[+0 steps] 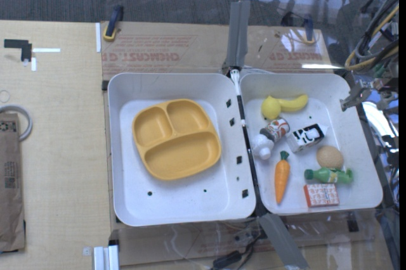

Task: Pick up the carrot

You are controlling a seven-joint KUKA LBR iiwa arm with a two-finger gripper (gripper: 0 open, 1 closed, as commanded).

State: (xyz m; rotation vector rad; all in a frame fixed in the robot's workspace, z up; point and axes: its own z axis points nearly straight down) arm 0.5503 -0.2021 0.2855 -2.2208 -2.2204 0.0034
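Two white bins sit side by side on the table, the left bin (120, 154) and the right bin (361, 148) meeting at a shared rim down the middle. Nearest the front edge of the right bin lies a red box (321, 194), flat, close to the front right corner. Just behind it a green bottle (329, 175) lies on its side, its length running left to right. To the left of both, the carrot (281, 175) lies in the front left part of the right bin, orange tip toward the front edge and green top toward the back, apart from the box and bottle. Just behind the bottle rests a tan egg (329, 156). Farther back, near the bin's middle, a black-and-white carton (306, 135) lies tilted, and beside it on the left a small bottle (270, 135) with a white cap lies near the shared rim, its cap end just behind the carrot's top. Toward the back edge sit a lemon (271, 108) and a banana (294, 101), touching. In the left bin a yellow divided plate (176, 138) lies flat near the middle. At the table's far right, past the right bin's back right corner, part of the arm's hardware shows; I cannot tell the state of the jaws.
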